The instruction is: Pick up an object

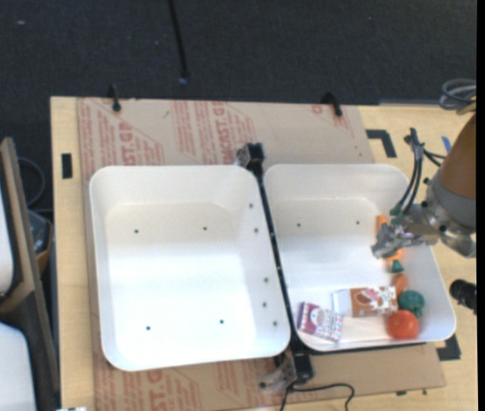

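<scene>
1. Nearest to me, along the front wall of the right bin (328, 178), sits the whole cluster: a purple-and-white packet (319, 321) at the front left, a white-and-brown carton (366, 300) just beside it, then a red-orange ball (403, 324) touching a small teal piece (411, 300).
2. My hand (387, 242) is low over the right side of that bin, arm coming in from the right. Something orange (395, 251) shows right at the hand, but I cannot tell whether the hand is apart, together or clamped on it; the view is too coarse there.
3. Another small orange bit (400, 282) lies between the hand and the ball.
4. Handling, as I judge it: the ball looks round and smooth, likely light, and apt to roll or squirt out unless I close across its widest part.
5. Packet and carton look flat and light. They lie low on the floor, so I'd take the carton across its short sides, since the packet may crumple.
6. Left bin (122, 187) sits alongside on the counter (67, 229).
</scene>
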You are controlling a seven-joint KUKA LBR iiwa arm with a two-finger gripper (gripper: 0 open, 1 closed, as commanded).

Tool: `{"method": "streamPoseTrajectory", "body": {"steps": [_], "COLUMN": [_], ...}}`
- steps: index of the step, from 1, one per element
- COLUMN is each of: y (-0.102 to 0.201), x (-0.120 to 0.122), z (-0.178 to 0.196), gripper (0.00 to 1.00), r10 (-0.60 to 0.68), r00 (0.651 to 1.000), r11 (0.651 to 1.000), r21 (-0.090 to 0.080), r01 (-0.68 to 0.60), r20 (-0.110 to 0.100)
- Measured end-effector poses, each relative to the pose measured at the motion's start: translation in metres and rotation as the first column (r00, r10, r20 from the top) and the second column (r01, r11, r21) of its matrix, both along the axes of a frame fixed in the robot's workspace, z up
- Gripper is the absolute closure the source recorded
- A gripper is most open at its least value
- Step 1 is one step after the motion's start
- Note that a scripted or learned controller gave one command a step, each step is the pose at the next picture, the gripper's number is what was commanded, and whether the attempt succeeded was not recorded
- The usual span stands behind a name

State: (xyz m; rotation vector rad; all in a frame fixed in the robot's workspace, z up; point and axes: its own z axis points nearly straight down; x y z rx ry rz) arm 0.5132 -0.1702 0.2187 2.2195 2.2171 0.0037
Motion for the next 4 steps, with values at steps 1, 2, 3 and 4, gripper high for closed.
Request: {"method": "streamPoseTrajectory", "body": {"steps": [1, 2, 3, 4], "y": [-0.001, 0.05, 0.111, 0.172], "x": [0.001, -0.007, -0.008, -0.006], "z": [0.052, 0.04, 0.031, 0.034], "gripper": [1.0, 1.0, 1.0, 1.0], "r10": [0.001, 0.004, 0.006, 0.006], "r00": [1.0, 1.0, 1.0, 1.0], "r11": [1.0, 1.0, 1.0, 1.0], "r21": [0.0, 0.002, 0.002, 0.003], "r01": [-0.001, -0.004, -0.006, -0.006], "r20": [0.0, -0.004, -0.004, -0.004]}}
